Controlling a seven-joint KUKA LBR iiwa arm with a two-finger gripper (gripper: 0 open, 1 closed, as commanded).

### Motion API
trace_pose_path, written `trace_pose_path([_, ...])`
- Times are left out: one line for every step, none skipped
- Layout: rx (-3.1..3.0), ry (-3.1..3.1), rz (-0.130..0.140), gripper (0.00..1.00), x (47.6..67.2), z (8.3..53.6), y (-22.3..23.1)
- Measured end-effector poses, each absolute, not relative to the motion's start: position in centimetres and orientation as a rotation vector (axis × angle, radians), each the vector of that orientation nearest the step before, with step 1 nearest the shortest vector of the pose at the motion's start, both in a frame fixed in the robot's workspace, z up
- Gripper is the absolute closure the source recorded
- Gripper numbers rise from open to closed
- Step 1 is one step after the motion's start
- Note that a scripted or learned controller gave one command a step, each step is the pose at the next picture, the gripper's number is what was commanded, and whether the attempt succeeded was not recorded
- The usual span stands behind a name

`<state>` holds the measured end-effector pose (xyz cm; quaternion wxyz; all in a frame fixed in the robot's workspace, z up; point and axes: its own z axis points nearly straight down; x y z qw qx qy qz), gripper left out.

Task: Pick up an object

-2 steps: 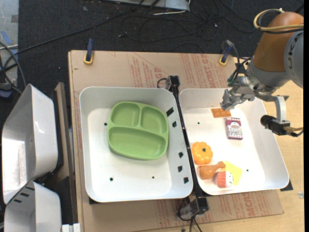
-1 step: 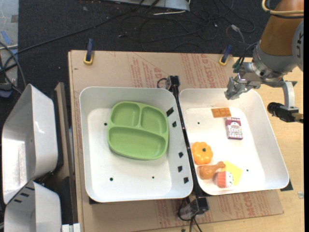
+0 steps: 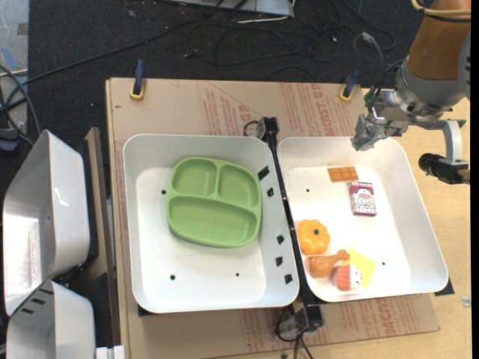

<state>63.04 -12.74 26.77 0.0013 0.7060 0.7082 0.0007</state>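
Upper right of frame: the metal two-finger tool (image 3: pixel 364 141) is hanging over the far rim of the right-hand shallow white bin (image 3: pixel 423 223); whether it is clenched or released cannot be told. Lying in that bin, centre right to lower right: a flat orange cracker (image 3: pixel 343 174), a small pink-and-white printed box (image 3: pixel 363 199) with illegible lettering, an orange toy pumpkin (image 3: pixel 313 235), and a tan toy drumstick (image 3: pixel 328 263). The left-hand white bin (image 3: pixel 142 275) is carrying a green three-compartment plastic tray (image 3: pixel 215 201). Red printing on the cardboard-covered bench (image 3: pixel 191 103) is appearing reversed and unreadable.
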Motion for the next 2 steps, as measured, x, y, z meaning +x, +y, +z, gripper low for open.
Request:
trace_pose_path([2.213, 2.231, 0.001, 1.0, 63.0, 27.1, -7.0])
trace_pose_path([2.213, 2.232, -0.001, 1.0, 63.0, 25.8, -0.7])
